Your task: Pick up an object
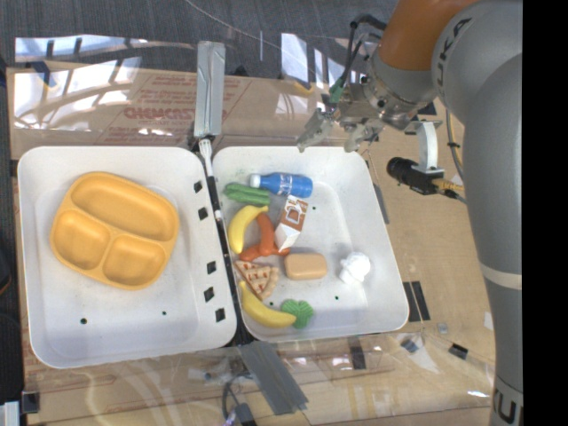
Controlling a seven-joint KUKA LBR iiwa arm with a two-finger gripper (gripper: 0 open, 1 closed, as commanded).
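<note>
Counter (pixel 426 264): brown, cardboard-like surface with red print along the far side, shiny strips of tape near the far and near edges. Dark carpeted floor (pixel 106 3) beyond it.

Two shallow white bins sit side by side, touching along a black-clipped seam. Left bin (pixel 53 318) carries one orange divided tray (pixel 114 229), three compartments, lying flat toward the far-left part.

Right bin (pixel 377 282) carries a cluster of small things, mostly on its left half. Far end: blue bottle (pixel 286 185) on its side, white cap pointing left, with a green pepper-like piece (pixel 244 193) just beside it. Below these: a yellow banana (pixel 240 229), an orange carrot (pixel 266 233) and a white-and-orange carton (pixel 293 220), all touching or overlapping. Middle: tan bread-like block (pixel 304 266). To its right, apart from the cluster, a small white crumpled lump (pixel 355 267). Near end: pizza slice (pixel 257 278), second banana (pixel 264 312), green broccoli piece (pixel 300 311).

Grey arm (pixel 488 105) with orange band reaches in from the right. End effector (pixel 342 131) hangs above the far rim of the right bin, fingers spread, nothing between them. Blue bottle lies nearest to it, just down and left; the remaining objects lie farther toward the near side.
</note>
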